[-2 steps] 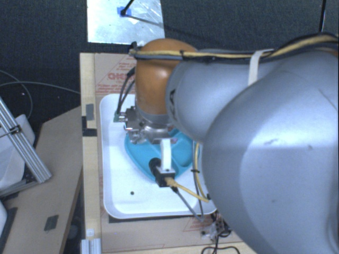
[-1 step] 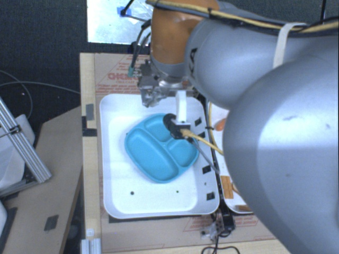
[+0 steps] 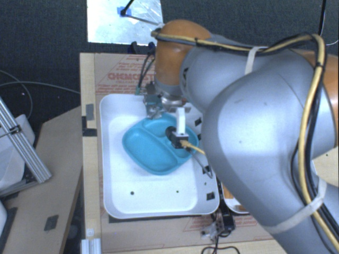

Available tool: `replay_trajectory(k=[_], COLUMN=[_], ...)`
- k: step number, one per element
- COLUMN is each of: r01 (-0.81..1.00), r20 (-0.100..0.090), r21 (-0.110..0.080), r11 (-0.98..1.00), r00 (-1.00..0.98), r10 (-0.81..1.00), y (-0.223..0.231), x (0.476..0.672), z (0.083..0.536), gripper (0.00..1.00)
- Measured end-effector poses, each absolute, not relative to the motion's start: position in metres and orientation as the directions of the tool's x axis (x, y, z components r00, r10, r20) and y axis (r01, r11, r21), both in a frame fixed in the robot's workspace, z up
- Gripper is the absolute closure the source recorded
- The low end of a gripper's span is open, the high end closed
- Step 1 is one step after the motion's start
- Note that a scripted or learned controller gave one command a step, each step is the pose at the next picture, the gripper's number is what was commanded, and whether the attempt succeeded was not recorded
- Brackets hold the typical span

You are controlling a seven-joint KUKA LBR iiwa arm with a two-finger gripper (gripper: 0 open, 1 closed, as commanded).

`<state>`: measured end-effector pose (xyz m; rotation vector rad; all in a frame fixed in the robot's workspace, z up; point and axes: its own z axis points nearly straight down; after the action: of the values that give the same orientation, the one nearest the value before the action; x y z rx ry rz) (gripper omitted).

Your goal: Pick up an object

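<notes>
A blue two-compartment dish (image 3: 154, 148) lies tilted in the left white bin (image 3: 122, 200). My gripper (image 3: 157, 110) hangs over the dish's far rim, at the bin's back edge, under the orange band of the arm. A black and white part with a yellow cable (image 3: 180, 135) sits over the dish's right side. The big grey arm (image 3: 265, 131) covers the right bin almost entirely.
Cardboard with red print (image 3: 119, 75) lies under the bins. A shiny foil sheet (image 3: 123, 12) lies at the back. Aluminium rails (image 3: 18, 142) stand at the left. Small clips (image 3: 209, 194) sit along the left bin's right rim.
</notes>
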<state>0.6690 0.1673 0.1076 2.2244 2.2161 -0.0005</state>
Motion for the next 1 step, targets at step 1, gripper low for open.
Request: replay_trajectory(k=[1], r01=[1.000], r20=[-0.004], r21=[0.010], r11=[-0.008], r00=[0.008], r10=[1.000], y=[0.0626], x=[0.6709], z=[0.1907], gripper=[1.00])
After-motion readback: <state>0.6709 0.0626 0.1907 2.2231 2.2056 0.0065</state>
